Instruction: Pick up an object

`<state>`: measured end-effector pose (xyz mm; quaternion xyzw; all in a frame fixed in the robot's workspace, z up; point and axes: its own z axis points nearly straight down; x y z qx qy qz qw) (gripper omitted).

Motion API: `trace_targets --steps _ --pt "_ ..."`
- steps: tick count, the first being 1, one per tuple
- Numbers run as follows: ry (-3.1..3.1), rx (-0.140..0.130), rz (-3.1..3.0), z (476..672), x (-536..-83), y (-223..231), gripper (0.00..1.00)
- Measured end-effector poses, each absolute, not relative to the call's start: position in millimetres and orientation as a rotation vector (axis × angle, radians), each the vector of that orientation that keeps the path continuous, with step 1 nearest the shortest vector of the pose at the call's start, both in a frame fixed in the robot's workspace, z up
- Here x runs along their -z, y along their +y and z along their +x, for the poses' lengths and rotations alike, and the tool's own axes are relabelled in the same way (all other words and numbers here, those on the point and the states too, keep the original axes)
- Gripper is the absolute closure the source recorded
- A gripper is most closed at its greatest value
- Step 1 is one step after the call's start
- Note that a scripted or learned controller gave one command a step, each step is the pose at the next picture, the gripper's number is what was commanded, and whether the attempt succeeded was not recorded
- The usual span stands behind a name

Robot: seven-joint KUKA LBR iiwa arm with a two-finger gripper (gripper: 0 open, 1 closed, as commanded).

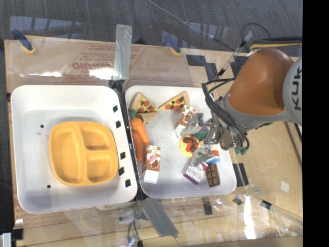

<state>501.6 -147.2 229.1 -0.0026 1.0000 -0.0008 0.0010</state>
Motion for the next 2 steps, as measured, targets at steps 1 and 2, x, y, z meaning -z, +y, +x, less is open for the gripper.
trace_targets --steps 1,2 --pt "3.145 -0.003 0.155 531.4 -132.6 -194.7 0.00" --pt "3.123 -0.001 0.309 484.5 -93.0 -208.6 0.00"
